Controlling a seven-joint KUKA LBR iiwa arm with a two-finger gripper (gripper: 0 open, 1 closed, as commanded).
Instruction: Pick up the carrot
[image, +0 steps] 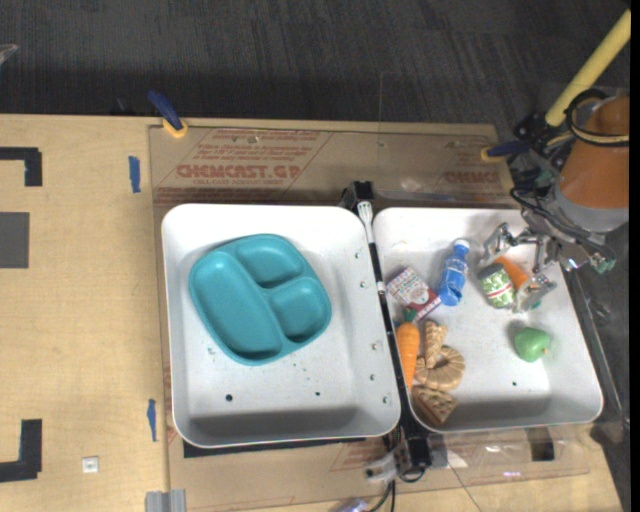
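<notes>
The carrot (408, 346) lies at the right bin's (575, 395) nine o'clock edge, touching the pretzel-like toy (438, 372); likely light, stiff, smooth (a toy); grasp mid-body. Whether the gripper (520, 262) is parted or closed, I cannot tell.

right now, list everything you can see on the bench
bins: two, white, side by side
plate: one, teal, divided, left bin
carrot: one, orange, right bin, left edge
bottle: one, blue, right bin
packet: one, red and white, beside bottle
pastries: brown pile, right of carrot
green toy: one, right bin, right side
green-and-white item: one, below hand
clamps: blue, bench back edge
hand: one, metal, over right bin
</notes>
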